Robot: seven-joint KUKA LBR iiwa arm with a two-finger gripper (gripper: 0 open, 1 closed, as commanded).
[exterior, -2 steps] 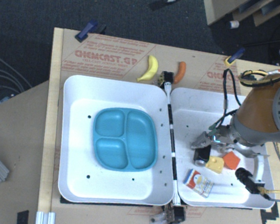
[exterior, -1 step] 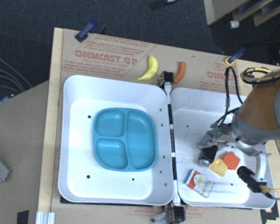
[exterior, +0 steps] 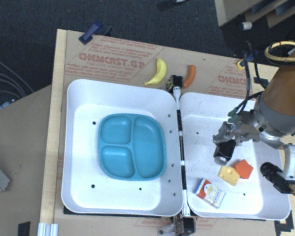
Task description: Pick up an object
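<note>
The right bin (exterior: 265, 208) holds the targets. The gripper (exterior: 223, 151) hangs over its centre. The yellow block (exterior: 229, 175) lies just beside it at 5 o'clock, touching the orange block (exterior: 244, 169); the small carton (exterior: 210, 193) sits farther at 6 o'clock. Finger state: cannot tell; the wrist housing obscures the tips.

Divided plate (exterior: 132, 145) in left bin (exterior: 74, 132), small box (exterior: 210, 193) in right bin (exterior: 271, 206) — banana (exterior: 157, 72) behind both bins
</note>
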